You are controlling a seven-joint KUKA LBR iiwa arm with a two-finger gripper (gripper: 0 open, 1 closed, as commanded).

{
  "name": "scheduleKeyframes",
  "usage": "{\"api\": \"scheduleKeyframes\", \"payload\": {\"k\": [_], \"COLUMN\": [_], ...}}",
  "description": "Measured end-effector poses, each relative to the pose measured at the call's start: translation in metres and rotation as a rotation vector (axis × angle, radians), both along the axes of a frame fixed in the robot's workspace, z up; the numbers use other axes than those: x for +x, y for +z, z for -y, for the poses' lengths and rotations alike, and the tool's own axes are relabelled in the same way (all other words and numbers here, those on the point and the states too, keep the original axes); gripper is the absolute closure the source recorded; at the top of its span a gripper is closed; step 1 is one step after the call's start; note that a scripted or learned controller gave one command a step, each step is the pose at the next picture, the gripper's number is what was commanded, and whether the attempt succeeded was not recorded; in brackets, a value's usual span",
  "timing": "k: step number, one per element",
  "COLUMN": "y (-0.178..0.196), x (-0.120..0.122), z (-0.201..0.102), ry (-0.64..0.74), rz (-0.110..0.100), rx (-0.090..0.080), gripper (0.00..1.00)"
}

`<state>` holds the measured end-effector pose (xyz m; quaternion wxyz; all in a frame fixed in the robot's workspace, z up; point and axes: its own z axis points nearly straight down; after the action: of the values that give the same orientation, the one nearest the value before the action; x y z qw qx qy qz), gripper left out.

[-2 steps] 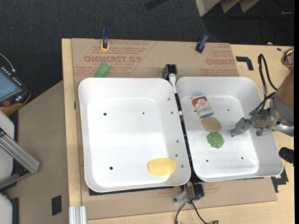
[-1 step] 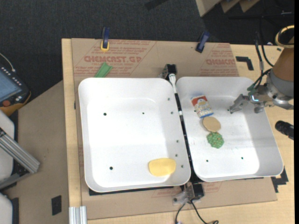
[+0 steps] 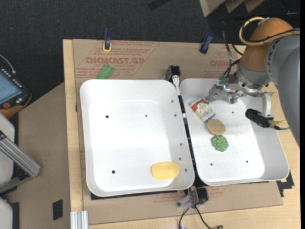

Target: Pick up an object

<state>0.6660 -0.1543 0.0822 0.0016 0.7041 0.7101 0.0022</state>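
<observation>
From my remote seat I see a desk point(image 3: 50, 128) topped with a cardboard sheet point(image 3: 143, 56) printed in red, with 2 white bins side by side on it. At the far left of the sheet lies a green strip point(image 3: 105, 71), and a blue clamp point(image 3: 108, 34) grips the far edge just beyond it. A second blue clamp point(image 3: 207, 42) sits further right on the same edge.

The left bin point(image 3: 124, 137) has 1 thing in it: a yellow lump point(image 3: 165, 171), lying at the near right corner, close to the wall shared with the other bin.

The right bin point(image 3: 248, 149) holds 3 things, all in its left half. A red, white and blue packet point(image 3: 203, 110) lies furthest away. A tan disc point(image 3: 216, 127) lies just near of it, and I cannot tell if they touch. A green clump point(image 3: 219, 143) sits just near of the disc.

The pincer point(image 3: 220, 92) hangs over the far part of the right bin, just right of the packet and a little beyond it. I cannot tell whether it is apart or together, and I see nothing in it. The grey arm point(image 3: 286, 66) with its orange band comes in from the right.
</observation>
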Motion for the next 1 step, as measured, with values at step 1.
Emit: {"api": "scheduleKeyframes", "payload": {"k": [1], "y": [0.0732], "x": [-0.1053], "z": [-0.0319], "ry": [-0.01], "rz": [-0.007], "rx": [0.002], "gripper": [0.0]}}
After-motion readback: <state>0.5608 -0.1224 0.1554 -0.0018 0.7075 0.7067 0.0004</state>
